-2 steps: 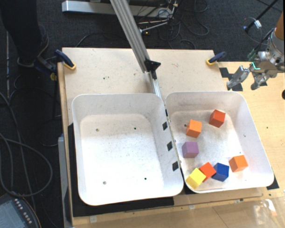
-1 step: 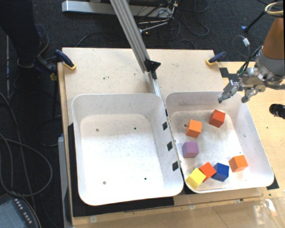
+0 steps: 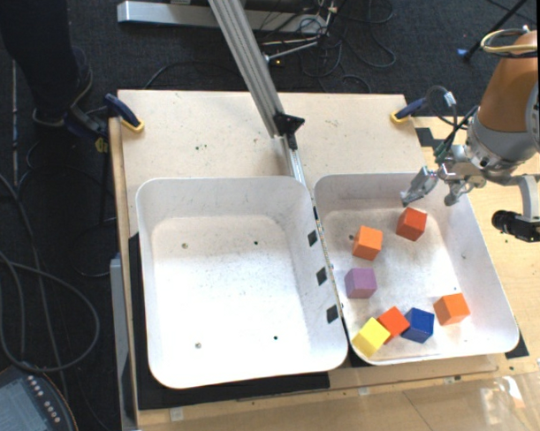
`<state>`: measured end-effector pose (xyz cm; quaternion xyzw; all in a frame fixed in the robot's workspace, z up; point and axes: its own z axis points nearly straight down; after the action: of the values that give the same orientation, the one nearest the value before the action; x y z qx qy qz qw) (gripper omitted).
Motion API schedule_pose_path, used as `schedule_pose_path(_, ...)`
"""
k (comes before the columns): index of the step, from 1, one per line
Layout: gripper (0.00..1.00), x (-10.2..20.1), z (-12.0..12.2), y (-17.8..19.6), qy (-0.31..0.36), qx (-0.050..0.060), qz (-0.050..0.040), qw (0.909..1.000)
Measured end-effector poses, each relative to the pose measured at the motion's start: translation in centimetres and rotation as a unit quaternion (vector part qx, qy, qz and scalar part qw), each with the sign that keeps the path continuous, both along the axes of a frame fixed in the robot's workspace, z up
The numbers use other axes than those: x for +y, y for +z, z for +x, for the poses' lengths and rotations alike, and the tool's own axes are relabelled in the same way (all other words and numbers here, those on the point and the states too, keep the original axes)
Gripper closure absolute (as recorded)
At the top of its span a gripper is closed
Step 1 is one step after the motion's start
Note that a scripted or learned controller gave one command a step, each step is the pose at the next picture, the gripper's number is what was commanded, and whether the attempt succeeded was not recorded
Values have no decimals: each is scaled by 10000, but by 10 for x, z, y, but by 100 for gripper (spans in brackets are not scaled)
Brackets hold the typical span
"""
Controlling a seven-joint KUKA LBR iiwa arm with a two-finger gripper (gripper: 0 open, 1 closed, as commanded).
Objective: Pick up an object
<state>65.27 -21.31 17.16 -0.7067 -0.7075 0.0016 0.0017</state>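
The right bin [image 3: 493, 273] holds several small cubes. A red-orange cube [image 3: 412, 223] lies near its back, an orange cube [image 3: 367, 242] to its left, and a purple cube [image 3: 360, 282] in the middle. Along the front lie a yellow cube [image 3: 371, 336], a small orange cube [image 3: 394, 320], a blue cube [image 3: 419, 324] and another orange cube [image 3: 451, 308]. My gripper [image 3: 435, 186] hangs over the bin's back right part, just above and right of the red-orange cube. Its two fingers stand apart with nothing between them.
The left bin [image 3: 164, 214] lies beside the right one, with black clips along the shared rim [image 3: 320, 261]. A slanted metal rail [image 3: 251, 61] crosses the bench's back. Blue and yellow clamps [image 3: 123, 114] [image 3: 412, 110] grip the board's back corners.
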Motion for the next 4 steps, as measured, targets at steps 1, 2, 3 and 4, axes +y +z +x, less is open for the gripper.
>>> schedule_pose_path(1,0,-2,5,-45,11,-10,-3,10000)
schedule_pose_path(2,100,-2,7,-31,17,-42,-15,10000)
schedule_pose_path(3,100,-5,18,27,9,-65,-17,10000)
schedule_pose_path(4,100,-5,20,59,6,-55,-12,10000)
